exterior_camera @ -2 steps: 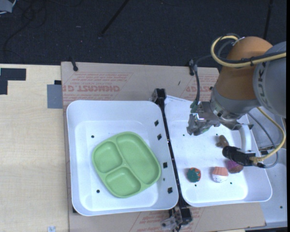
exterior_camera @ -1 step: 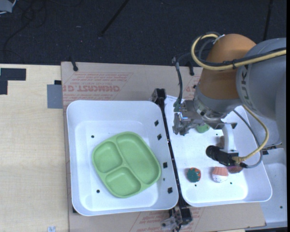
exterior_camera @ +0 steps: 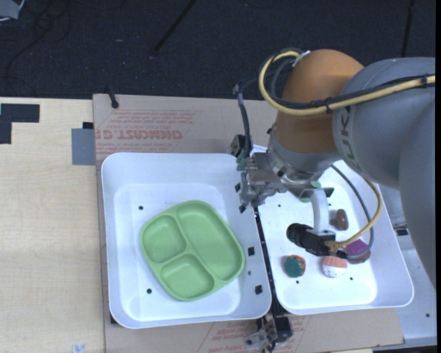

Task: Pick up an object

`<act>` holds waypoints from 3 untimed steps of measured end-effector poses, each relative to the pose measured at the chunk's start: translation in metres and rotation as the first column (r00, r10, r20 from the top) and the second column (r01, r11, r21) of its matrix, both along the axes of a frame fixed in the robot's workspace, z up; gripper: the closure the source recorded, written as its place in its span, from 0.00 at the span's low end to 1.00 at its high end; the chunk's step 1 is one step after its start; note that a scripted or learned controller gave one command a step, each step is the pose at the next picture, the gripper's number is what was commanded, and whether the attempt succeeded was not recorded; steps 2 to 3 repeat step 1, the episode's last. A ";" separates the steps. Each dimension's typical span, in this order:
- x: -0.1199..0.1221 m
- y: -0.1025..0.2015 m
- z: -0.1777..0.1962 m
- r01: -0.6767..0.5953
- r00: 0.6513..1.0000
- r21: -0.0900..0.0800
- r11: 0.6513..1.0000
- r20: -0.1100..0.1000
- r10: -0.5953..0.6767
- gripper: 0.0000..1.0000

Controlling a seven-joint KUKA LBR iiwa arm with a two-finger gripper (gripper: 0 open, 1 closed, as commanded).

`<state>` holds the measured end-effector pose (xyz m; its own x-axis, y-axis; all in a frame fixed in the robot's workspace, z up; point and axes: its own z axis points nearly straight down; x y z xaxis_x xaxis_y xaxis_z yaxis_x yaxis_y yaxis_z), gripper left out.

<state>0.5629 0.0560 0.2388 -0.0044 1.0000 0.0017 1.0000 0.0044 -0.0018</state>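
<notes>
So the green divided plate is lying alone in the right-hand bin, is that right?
Not quite. The camera view shows the green divided plate lying alone in the left-hand bin, not the right-hand bin.

Lab: robot arm (exterior_camera: 389, 116) w/ 2 bins (exterior_camera: 132, 171).

A green divided plate (exterior_camera: 191, 250) lies in the left bin (exterior_camera: 125, 197); the claw (exterior_camera: 251, 191) hangs beside it.
</notes>
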 end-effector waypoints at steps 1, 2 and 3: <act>-0.008 0.049 0.006 0.000 1.000 0.000 1.000 -0.001 0.000 1.00; -0.008 0.049 0.006 0.000 1.000 0.000 1.000 -0.001 0.000 1.00; -0.008 0.049 0.006 0.000 1.000 0.000 1.000 -0.001 0.000 1.00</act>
